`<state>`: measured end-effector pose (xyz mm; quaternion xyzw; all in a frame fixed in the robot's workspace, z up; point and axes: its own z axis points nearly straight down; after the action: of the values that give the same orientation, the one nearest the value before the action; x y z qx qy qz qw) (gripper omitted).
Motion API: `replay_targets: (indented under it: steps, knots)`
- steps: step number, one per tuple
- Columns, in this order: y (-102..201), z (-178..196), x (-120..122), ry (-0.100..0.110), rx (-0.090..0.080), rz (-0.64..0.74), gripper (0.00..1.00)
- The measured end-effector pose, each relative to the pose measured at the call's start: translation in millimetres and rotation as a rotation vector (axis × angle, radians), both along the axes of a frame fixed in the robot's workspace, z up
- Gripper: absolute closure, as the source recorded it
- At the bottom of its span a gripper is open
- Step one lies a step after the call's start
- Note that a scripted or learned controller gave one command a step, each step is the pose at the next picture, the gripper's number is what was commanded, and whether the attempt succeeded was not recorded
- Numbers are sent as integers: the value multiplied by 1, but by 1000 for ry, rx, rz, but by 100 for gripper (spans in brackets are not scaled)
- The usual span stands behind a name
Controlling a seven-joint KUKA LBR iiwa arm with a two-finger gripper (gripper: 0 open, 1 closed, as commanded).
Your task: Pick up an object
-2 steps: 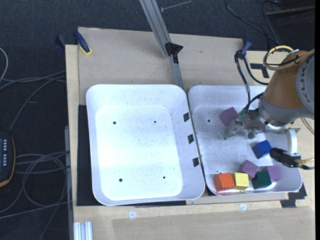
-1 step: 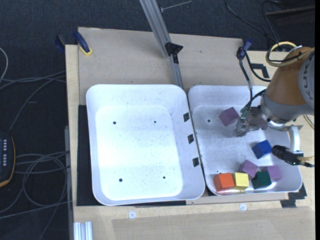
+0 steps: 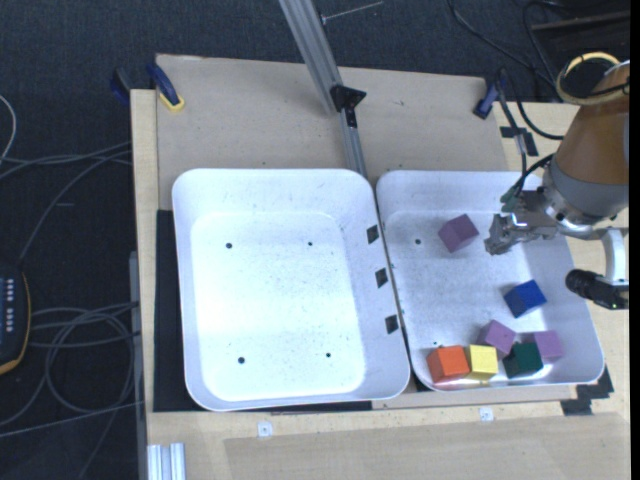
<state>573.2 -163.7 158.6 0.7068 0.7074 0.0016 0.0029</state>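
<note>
My gripper (image 3: 500,238) hangs over the right bin (image 3: 420,298), near its upper right part, with nothing seen between its fingers. A purple block (image 3: 459,233) lies just left of it, a small gap apart. A blue block (image 3: 524,297) sits below the gripper. Along the bin's front edge lie an orange block (image 3: 449,362), a yellow block (image 3: 483,359), a dark green block (image 3: 522,360) and two more purple blocks (image 3: 499,335) (image 3: 547,344).
The left bin (image 3: 200,268) stands beside the right one, joined by black clips (image 3: 380,276). A grey metal pole (image 3: 315,53) slants across the back of the bench. Blue clamps (image 3: 165,86) grip the bench's back corners. Cables lie on the floor at left.
</note>
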Motion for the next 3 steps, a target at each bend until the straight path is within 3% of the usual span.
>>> replay_targets:
  steps: [1,3]
  knots:
    - [0,55,2,-2,0,1,100]
    - [113,81,41,2,4,7,100]
